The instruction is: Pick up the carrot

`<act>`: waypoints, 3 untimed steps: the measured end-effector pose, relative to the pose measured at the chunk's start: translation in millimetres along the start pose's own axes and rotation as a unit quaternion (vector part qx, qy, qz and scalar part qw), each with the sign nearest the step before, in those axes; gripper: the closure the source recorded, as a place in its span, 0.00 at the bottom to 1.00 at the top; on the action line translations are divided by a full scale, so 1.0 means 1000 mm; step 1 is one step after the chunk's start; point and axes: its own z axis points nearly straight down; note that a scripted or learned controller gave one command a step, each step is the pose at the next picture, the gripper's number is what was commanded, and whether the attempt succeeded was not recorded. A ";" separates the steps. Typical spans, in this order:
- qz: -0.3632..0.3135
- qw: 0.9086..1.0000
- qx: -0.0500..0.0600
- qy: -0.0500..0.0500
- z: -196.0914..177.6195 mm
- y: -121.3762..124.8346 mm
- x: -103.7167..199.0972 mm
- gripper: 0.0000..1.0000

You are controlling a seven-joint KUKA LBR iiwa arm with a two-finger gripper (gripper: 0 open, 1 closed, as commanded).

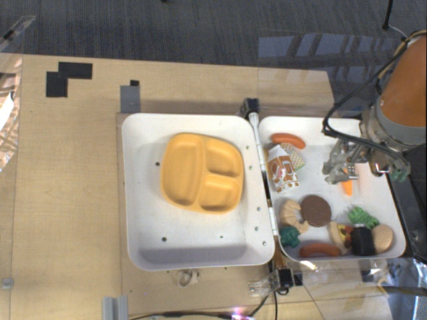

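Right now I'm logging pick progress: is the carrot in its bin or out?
In. The carrot lies on the right bin floor, just below the gripper.

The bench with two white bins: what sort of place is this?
Probably a robot lab test bench: a robot arm reaches over toy food such as a carrot, and a yellow divided plate lies in the other bin.

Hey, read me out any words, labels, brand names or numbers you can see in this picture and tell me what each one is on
No text can be read in this view.
Small carton in the right bin: brown and white print on its face, too small and blurred to read.
Black shapes on the bench top: plain blocks, no letters or numbers.
Yellow divided tray, carrot and the other toy foods: no markings I can make out.
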 end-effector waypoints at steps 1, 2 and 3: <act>-0.010 1.000 0.002 0.000 -0.001 -0.078 0.027 0.00; 0.021 1.000 0.000 0.002 0.159 -0.107 0.035 0.00; 0.156 0.988 0.002 -0.007 0.170 -0.083 0.039 0.00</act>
